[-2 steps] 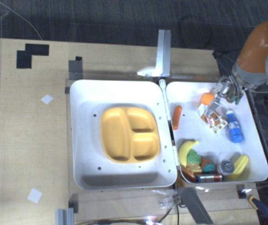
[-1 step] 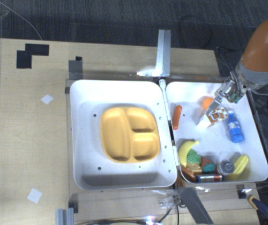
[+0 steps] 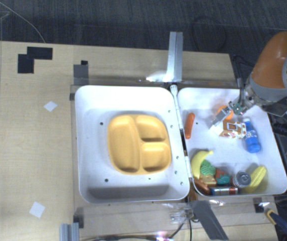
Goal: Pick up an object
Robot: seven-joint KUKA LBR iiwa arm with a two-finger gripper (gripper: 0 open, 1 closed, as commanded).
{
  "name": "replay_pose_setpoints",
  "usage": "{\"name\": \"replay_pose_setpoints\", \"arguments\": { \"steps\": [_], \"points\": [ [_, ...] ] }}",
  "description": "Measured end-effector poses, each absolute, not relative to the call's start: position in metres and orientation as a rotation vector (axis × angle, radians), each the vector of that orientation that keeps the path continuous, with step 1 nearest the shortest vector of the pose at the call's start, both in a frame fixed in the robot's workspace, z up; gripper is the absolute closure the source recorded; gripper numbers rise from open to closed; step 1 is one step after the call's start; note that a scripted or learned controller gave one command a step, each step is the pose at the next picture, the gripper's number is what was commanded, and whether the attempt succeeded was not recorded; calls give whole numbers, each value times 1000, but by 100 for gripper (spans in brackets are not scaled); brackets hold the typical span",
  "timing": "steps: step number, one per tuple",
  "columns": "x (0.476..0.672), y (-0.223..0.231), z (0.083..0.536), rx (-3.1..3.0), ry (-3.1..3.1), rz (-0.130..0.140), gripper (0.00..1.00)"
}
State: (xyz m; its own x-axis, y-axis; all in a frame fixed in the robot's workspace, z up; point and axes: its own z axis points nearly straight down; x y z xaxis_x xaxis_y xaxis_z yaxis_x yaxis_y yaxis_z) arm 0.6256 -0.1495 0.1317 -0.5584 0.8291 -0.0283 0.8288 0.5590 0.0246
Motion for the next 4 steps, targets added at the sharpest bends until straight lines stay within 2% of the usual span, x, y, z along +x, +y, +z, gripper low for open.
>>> {"name": "replay_pose_setpoints", "arguments": {
  "steps": [1, 2, 3, 4],
  "points": [
    [636, -182, 106, 1802, 2564, 4, 0],
    [639, -180, 121, 1783, 2567, 9, 100],
    [593, -206, 93, 1786, 2578, 4, 100],
    [595, -198, 93, 1777, 2591, 13, 0]
  ]
}}
